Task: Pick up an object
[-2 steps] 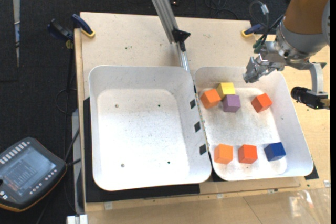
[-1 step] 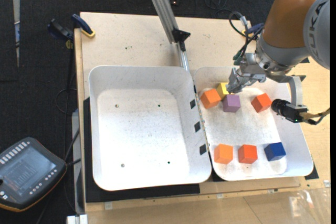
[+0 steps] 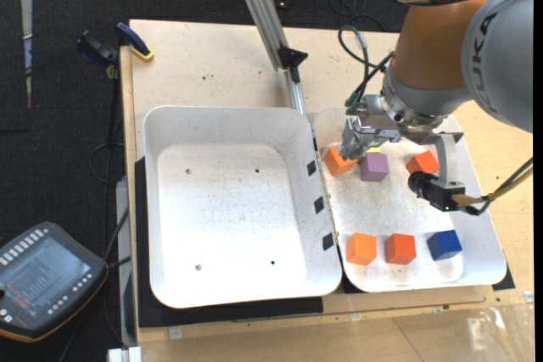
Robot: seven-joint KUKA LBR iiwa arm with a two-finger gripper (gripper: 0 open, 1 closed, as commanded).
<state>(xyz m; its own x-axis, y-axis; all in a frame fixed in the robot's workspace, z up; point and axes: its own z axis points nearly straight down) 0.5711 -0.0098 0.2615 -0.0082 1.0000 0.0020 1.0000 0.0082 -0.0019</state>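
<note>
1. Nearest to the camera, on the front of the right bin (image 3: 475, 271), three cubes stand in a row: an orange cube (image 3: 361, 248), a red-orange cube (image 3: 400, 248) and a blue cube (image 3: 444, 244).
2. Further back in the same bin are a second orange cube (image 3: 338, 160), a purple cube (image 3: 374, 167) just beside it, and another orange cube (image 3: 423, 162), partly hidden behind my wrist hardware.
3. My claw (image 3: 356, 147) is low over the back-left part of this bin, just above the gap between the second orange cube and the purple cube.
4. From this angle I cannot tell how wide my claw stands, and I see no cube inside it, so I judge that I hold nothing yet.
5. I think the step in hand is the approach to a grasp, probably of one of these two cubes.
6. The next move calls for centring on one cube only, because the neighbour is very close and may be pushed.
7. My arm (image 3: 458, 30) comes from the right, bent over the bin, with the wrist pointing down to the counter (image 3: 212, 55).
8. The left bin (image 3: 157, 182) is not involved.
</note>
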